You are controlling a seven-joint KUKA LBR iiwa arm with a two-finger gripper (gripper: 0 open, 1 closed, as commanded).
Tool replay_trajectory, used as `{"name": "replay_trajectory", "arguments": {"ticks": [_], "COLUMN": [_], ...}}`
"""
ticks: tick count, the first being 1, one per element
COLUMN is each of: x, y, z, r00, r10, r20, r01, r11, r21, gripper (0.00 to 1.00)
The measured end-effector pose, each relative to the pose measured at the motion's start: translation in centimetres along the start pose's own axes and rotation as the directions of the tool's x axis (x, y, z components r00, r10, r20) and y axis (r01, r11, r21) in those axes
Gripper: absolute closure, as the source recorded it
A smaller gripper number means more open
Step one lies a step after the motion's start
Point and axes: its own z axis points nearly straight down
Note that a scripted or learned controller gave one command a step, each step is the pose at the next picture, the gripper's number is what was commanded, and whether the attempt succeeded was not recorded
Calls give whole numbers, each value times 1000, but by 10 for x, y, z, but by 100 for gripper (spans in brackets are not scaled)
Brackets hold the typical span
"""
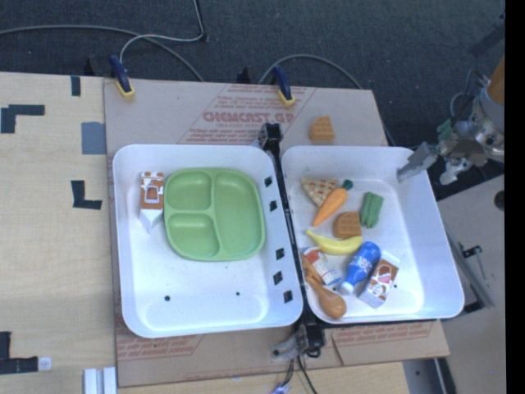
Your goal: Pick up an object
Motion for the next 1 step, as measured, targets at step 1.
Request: {"name": "replay_trajectory", "arguments": {"ticks": [1], "x": [67], "y": [14], "z": [130], "r00": [1000], "r10": [-1], "r20": [-2], "r01": [1], "r11": [1000], "r21": [2], "gripper": [0]}}
